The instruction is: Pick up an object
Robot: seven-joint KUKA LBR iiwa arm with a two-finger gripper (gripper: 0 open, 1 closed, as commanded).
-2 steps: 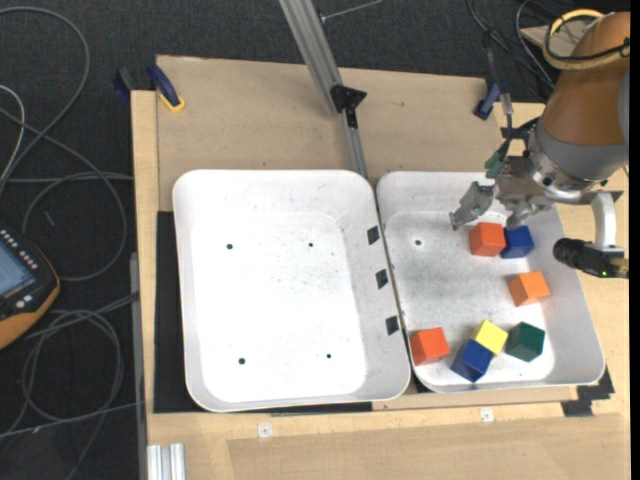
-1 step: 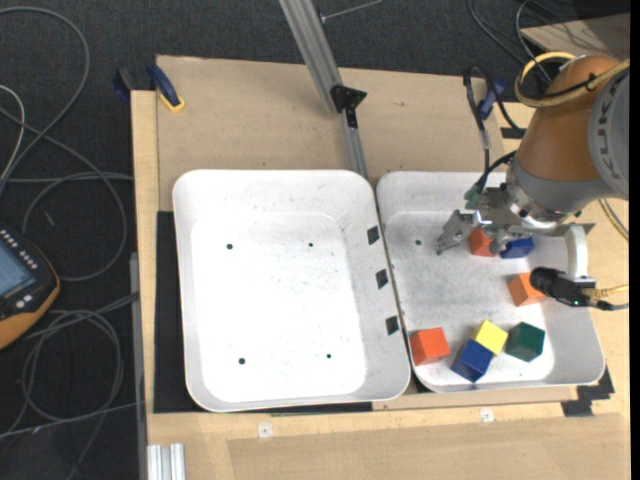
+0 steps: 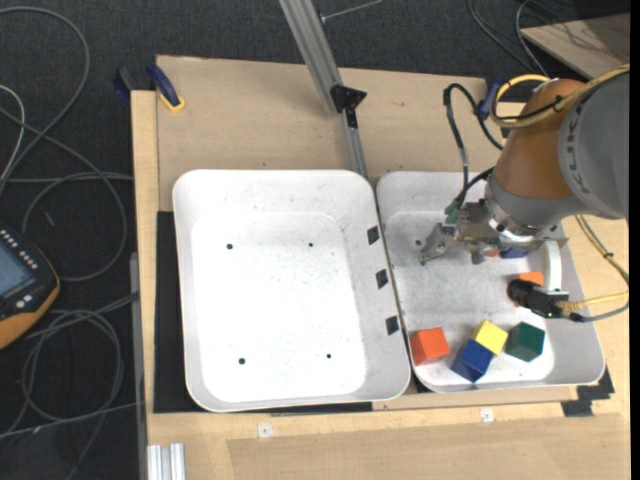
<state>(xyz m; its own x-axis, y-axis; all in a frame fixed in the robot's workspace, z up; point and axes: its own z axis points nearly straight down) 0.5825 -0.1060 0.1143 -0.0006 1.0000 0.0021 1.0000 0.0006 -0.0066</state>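
Several small blocks lie along the near edge of the right bin (image 3: 400,200): an orange cube (image 3: 431,344), a blue cube (image 3: 470,360), a yellow cube (image 3: 490,335) resting against it, and a green cube (image 3: 525,341). My gripper (image 3: 454,251) hangs over the middle of the right bin, well behind the blocks. Its fingers stand apart, open, with nothing between them. A small blue piece (image 3: 514,254) and a small orange piece (image 3: 531,279) peek out under the wrist, partly hidden by it.
The left bin (image 3: 190,268) lies beside the right one, with black clips (image 3: 380,279) along the shared wall. A slanted metal pole (image 3: 320,58) rises behind the bins. Cables and a black connector (image 3: 535,298) trail off the arm at the right.
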